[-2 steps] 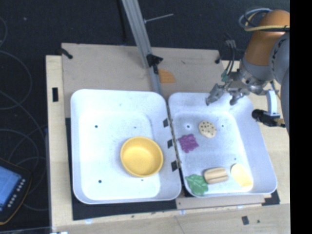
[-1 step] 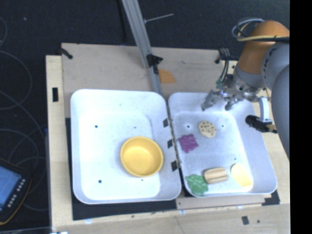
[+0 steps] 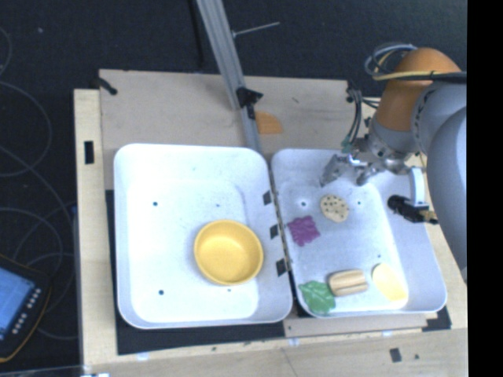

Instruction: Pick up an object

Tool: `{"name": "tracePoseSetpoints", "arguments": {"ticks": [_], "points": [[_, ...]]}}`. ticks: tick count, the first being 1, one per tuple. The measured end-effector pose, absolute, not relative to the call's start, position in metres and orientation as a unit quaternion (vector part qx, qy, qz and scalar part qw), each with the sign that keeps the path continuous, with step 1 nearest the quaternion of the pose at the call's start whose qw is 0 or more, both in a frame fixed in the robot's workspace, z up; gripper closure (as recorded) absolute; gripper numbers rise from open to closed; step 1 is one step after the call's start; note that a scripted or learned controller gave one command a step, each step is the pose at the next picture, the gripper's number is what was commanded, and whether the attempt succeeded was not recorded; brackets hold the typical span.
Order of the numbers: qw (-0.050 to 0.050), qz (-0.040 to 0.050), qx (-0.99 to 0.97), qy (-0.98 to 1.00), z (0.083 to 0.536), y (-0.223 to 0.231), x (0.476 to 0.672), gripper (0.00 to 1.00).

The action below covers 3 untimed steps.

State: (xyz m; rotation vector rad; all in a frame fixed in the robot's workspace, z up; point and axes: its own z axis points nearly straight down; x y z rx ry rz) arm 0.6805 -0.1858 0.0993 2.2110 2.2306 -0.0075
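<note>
The two-finger metal gripper (image 3: pixel 346 171), fingers spread wide and empty, hangs at twelve o'clock of the round tan spotted cookie (image 3: pixel 334 206) in the right white bin (image 3: pixel 409 242); apparently poised to descend on it.

The scene is lit brightly and evenly from above. The two white bins (image 3: pixel 189 171) are rendered close to overexposed, so that surface detail is washed out across their floors. Only soft, faint shadows are cast; a slight darkening is seen under the rim of the yellow bowl (image 3: pixel 229 251). The floor around the counter (image 3: pixel 157 104) is left very dark, with cables barely made out. A general softness is noticed throughout, and fine edges are slightly blurred. Mild colour noise is seen in the dark areas. A dull sheen is carried on the orange band (image 3: pixel 409 93) of the arm.
</note>
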Motion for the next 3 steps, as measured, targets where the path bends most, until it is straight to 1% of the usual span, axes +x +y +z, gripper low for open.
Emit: {"name": "tracePoseSetpoints", "arguments": {"ticks": [1,2,3], "points": [[0.005,-0.0024,0.702,0.712,0.114,-0.188,0.682,1.0],[0.003,0.0015,0.704,0.71,0.159,-0.189,0.684,1.0],[0.004,0.0027,0.704,0.71,0.224,-0.191,0.688,1.0]]}}
